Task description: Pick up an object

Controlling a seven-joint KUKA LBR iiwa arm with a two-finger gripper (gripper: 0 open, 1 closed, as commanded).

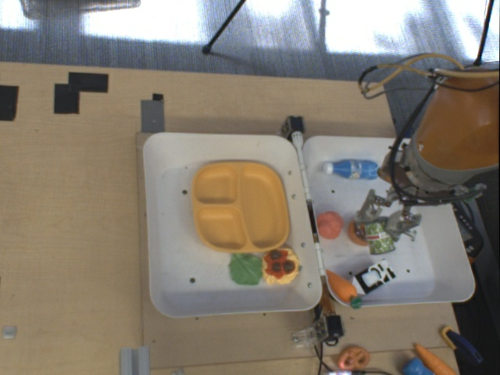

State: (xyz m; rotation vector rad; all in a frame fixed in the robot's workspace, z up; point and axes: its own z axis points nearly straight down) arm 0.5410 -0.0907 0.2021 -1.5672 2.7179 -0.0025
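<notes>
End effector [388, 215] low over the right bin [437, 287], fingers spread, one either side of a small green-labelled object [380, 241] sitting against a brown disc [361, 233]; contact with the object cannot be told. Just left of the end effector: red ball [330, 225]. Above-left: blue bottle [351, 169] lying flat. Below: black-and-white item [374, 276], and a carrot [341, 286] at the bin's corner. Well left, in the left bin [156, 233]: yellow divided plate [238, 205], green leaf [246, 269], small pizza [281, 266].
</notes>
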